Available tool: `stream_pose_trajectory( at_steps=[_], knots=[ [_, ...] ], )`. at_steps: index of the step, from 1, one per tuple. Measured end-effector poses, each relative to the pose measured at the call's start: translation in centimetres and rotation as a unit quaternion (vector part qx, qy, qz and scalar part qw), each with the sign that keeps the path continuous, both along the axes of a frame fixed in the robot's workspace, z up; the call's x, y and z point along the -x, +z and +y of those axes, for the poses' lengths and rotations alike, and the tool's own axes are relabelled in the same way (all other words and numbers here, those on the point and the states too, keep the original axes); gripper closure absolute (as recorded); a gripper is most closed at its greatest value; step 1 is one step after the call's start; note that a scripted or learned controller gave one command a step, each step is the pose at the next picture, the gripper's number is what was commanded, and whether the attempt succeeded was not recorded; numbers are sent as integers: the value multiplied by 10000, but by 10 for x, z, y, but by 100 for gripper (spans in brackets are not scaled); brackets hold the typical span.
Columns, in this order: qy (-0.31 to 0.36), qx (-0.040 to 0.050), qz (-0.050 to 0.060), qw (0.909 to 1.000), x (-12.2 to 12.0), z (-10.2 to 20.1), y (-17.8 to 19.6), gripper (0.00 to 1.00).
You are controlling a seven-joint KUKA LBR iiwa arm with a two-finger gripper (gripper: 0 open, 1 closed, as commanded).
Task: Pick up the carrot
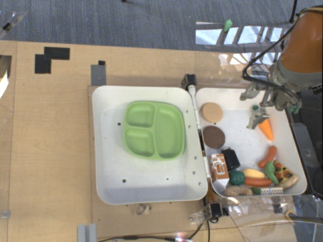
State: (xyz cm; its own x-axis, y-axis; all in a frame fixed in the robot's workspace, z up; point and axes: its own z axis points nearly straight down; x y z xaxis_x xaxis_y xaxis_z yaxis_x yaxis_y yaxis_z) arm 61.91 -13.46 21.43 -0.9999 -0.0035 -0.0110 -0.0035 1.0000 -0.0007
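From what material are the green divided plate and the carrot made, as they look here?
The green divided plate: probably moulded plastic, with an even colour, rounded compartments and a soft sheen. The carrot: likely toy plastic or foam, with flat uniform orange and a smooth cone shape; the picture cannot settle which.

There are two white bins: the left bin [101,150] and the right bin [237,110]. One green plate [154,130] with three compartments lies in the left one. The right one holds one carrot [266,129], two round cookies, one light [212,112] and one dark [214,136], and one sausage [268,157]. The pile of small toy food [252,179] is too crowded to count.
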Motion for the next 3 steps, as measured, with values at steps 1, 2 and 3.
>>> stream_pose_trajectory(
  at_steps=[1, 2, 3],
  knots=[
    [-563, -1, 15, 9984, -18, -62, -60, 0],
    [81, 8, -19, 10000, -36, -70, -125, 0],
    [111, 22, -86, 9999, -41, -69, -110, 100]
  ],
)
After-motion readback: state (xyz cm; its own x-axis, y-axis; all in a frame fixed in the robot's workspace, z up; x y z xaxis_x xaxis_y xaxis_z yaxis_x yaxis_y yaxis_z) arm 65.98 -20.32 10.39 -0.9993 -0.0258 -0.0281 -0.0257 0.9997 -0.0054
